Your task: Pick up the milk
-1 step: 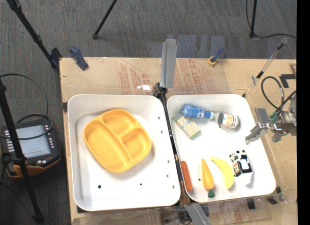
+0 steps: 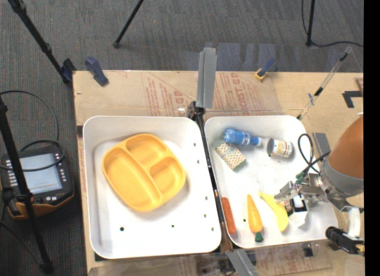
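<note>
Two white bins sit side by side on the bench. The left bin (image 2: 95, 150) carries a yellow divided plate (image 2: 143, 171). The right bin (image 2: 261, 177) holds everything else, and the banana (image 2: 276, 211) near its front edge serves as the marker here.

The milk (image 2: 303, 216), a small white carton with a dark patch, lies just to the right of the banana, close to or touching its upper end, in the bin's front right corner. The gripper (image 2: 295, 194) hangs directly above and slightly behind the banana's upper end, right over the carton's near edge. Whether it is open or closed cannot be told, as the metal parts and cables blur together. Nothing is visibly held in it. The grey arm (image 2: 347, 162), with its orange band, reaches in from the right of the banana.

Just left of the banana lies a carrot (image 2: 254, 214), and further left a sausage (image 2: 228, 215) along the bin wall. Well behind the banana are a can (image 2: 279, 148), a blue bottle (image 2: 240, 138) on its side, and a patterned packet (image 2: 230, 155).
</note>
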### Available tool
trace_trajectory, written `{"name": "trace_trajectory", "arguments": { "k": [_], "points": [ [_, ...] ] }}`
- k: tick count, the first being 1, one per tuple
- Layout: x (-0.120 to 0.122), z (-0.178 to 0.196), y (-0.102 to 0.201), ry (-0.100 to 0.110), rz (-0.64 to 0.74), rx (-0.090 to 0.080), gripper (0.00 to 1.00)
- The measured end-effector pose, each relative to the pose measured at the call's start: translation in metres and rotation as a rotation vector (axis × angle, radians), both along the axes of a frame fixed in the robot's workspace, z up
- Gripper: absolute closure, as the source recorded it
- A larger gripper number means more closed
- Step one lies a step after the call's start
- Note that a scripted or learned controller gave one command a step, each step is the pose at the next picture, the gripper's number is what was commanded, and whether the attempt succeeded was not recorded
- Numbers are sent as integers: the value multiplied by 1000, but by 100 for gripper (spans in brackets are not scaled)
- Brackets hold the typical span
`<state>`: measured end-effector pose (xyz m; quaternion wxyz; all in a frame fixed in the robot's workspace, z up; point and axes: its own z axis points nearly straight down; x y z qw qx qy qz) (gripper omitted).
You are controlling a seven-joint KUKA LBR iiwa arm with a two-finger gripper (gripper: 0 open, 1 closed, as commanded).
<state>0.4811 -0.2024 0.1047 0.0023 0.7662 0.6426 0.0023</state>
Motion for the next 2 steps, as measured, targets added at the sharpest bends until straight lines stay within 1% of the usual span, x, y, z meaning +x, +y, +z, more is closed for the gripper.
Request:
{"name": "trace_trajectory", "arguments": {
  "k": [1,2],
  "points": [
    [0,8,1,4,-3,3,100],
    [-3,80,46,11,-98,3,100]
  ]
}}
